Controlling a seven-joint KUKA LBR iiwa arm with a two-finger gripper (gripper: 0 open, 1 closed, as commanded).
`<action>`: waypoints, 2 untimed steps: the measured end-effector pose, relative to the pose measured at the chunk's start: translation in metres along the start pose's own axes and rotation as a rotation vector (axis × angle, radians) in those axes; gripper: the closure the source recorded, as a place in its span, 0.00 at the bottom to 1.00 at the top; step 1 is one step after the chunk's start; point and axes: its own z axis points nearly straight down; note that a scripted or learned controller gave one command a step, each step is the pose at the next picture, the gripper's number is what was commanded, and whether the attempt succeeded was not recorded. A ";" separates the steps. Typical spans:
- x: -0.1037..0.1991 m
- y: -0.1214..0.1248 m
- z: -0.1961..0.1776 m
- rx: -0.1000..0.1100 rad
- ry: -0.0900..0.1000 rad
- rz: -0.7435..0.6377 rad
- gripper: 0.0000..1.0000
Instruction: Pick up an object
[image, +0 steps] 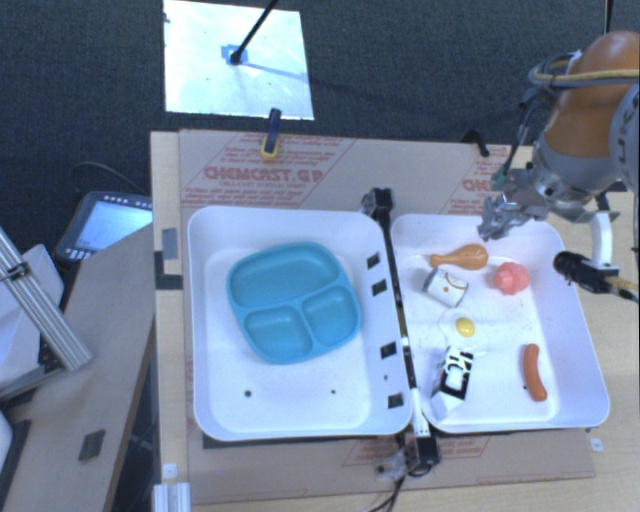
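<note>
The right bin (575, 375) holds several small items: a tan chicken drumstick (461, 258), a pink ball (511, 279), a white and grey can (444, 286), a fried egg (464, 326), a black and white carton (456, 375) and a red sausage (534, 371). My gripper (497, 222) hangs over the bin's far edge, just above and right of the drumstick, with nothing seen in it.
The left bin (215, 400) carries a blue divided plate (294, 300). A black divider with clips (392, 300) runs between the bins. A yellow clamp (271, 140) sits on the cardboard behind them. A tablet (102, 230) lies off the bench at left.
</note>
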 end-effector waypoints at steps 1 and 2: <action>0.042 -0.016 0.006 0.000 -0.001 0.001 1.00; 0.097 -0.039 0.010 0.001 0.001 0.000 1.00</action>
